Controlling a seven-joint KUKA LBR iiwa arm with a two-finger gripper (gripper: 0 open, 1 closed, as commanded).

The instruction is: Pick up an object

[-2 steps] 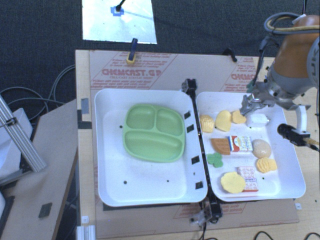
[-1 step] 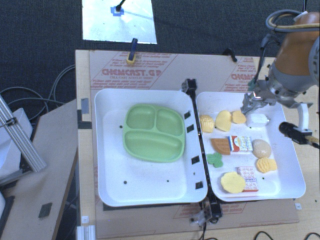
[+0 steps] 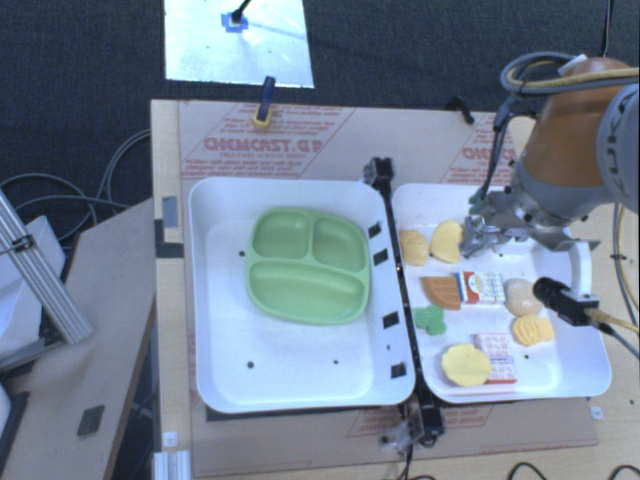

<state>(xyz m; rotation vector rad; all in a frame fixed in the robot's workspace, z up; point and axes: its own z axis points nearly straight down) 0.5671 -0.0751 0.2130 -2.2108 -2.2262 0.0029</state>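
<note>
Objects to pick: small toy food pieces, all in the right bin point(image 3: 600, 368), none lifted.
Yellow pieces: pale yellow lump point(image 3: 446, 240) and smaller yellow piece point(image 3: 413, 247) at the bin's upper left, almost touching; round yellow piece point(image 3: 466, 365) near the front rim; ridged yellow-orange piece point(image 3: 532, 329) right of centre.
Other pieces: orange-brown wedge point(image 3: 440, 291) touching a small red-and-white carton point(image 3: 482, 287); beige rounded piece point(image 3: 521, 296) just beside the carton's right end; green leafy piece point(image 3: 429, 319) near the divider; second small printed packet point(image 3: 495, 356) against the round yellow piece.
Hand: hand point(image 3: 478, 236) low over the right bin's upper middle, just right of the pale yellow lump; metal parts bunched together, cannot tell whether apart or together; nothing seen between them.
Arm: orange-banded wrist point(image 3: 565, 158) coming in from the right, over the bin's far right corner; black cylindrical fitting point(image 3: 560, 301) below it, over the bin's right side.
Left bin: left bin point(image 3: 215, 368) holding a green divided plate point(image 3: 306, 266), three compartments, set toward the back and centre.
Edges: bins side by side, rims meeting along a black-clipped seam point(image 3: 392, 288); both on a brown printed board point(image 3: 300, 143) on the surface.
Open room: bare white floor along the left bin's front and left side; bare strip along the right bin's front right corner; pieces crowded mid-bin.
</note>
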